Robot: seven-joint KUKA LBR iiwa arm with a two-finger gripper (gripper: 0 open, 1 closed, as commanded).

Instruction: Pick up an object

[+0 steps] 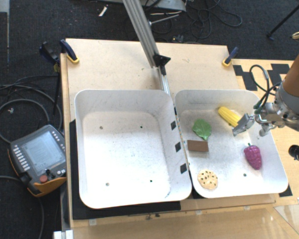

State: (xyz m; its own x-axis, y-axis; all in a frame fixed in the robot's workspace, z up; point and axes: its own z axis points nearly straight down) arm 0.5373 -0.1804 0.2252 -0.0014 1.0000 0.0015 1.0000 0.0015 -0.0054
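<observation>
The yellow corn toy lies in the right bin, right of centre in the frame, just left of the gripper, whose fingers stand apart with nothing between them. Nothing is lifted yet, so the grasp and the lift remain. No readable writing appears anywhere.

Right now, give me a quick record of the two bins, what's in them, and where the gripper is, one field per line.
bins: two shallow white bins, left bin and right bin, side by side
right bin contents: yellow corn-shaped toy, green leaf-shaped piece, brown rectangular block, round tan cookie with dark spots, purple grape-like cluster
gripper: over the right bin, between corn and grape cluster, nothing seen between its fingers
pick status: not yet done
</observation>
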